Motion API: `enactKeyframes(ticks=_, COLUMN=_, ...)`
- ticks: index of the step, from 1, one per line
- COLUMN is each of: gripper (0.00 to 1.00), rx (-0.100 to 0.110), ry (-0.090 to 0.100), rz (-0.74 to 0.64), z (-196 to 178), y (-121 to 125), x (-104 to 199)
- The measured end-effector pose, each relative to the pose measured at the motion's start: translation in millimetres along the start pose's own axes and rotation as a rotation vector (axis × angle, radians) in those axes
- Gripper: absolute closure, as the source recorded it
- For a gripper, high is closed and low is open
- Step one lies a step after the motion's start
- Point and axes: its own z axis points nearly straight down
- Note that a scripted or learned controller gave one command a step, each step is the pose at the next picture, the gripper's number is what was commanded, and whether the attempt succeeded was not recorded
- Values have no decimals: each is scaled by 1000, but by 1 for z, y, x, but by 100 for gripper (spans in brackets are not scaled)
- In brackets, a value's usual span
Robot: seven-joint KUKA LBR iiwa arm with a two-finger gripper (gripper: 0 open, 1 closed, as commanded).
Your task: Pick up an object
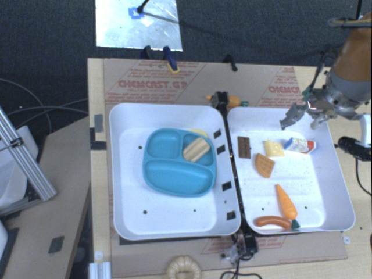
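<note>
Toothpaste tube (301, 145) lies in the right bin (331, 173), just below the spread (gripping nothing) hand (302, 117).

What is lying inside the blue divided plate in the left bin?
The blue divided plate holds a tan bread-like piece in its upper right compartment. Something yellow peeks out behind it, mostly covered, so I cannot identify it.

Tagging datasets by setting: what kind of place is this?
Likely a robotics lab pick bench: two white bins holding toy food such as a carrot, a blue divided plate, loose cables alongside.
</note>
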Motion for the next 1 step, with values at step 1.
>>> enactKeyframes(ticks=1, gripper=0, rx=-11, ry=-2, rz=-2, z=-7, y=2, x=0)
